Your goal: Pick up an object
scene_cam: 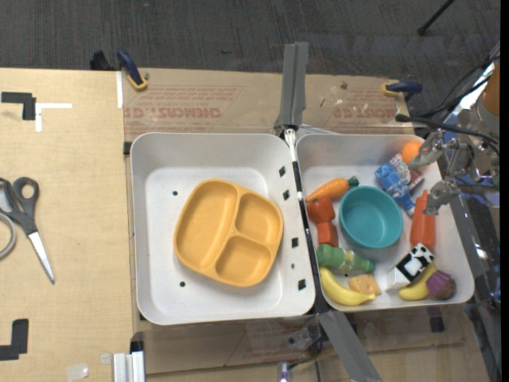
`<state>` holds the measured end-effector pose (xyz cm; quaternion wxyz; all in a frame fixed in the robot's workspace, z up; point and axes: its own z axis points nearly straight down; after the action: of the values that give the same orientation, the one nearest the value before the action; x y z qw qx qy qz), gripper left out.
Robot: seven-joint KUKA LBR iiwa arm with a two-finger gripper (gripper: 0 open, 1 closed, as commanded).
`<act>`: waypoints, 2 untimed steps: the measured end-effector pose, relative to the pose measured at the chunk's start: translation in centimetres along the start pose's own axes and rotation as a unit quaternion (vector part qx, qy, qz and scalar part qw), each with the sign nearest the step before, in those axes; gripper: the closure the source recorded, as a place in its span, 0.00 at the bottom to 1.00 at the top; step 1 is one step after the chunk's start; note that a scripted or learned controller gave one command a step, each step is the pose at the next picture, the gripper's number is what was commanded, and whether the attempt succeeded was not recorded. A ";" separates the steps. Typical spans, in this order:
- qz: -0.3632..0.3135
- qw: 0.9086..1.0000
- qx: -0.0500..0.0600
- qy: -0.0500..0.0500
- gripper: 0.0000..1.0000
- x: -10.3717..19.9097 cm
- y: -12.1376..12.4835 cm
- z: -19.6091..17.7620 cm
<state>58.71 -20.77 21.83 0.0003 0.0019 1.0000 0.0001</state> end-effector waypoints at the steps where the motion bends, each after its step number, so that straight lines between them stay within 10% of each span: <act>1: -0.035 0.999 0.001 -0.001 0.00 1.4 1.3 12.6; 2: -0.061 0.998 0.000 -0.002 0.00 -3.3 8.4 12.6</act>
<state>62.07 -12.38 9.22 0.0020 -0.0592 0.9982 -0.0003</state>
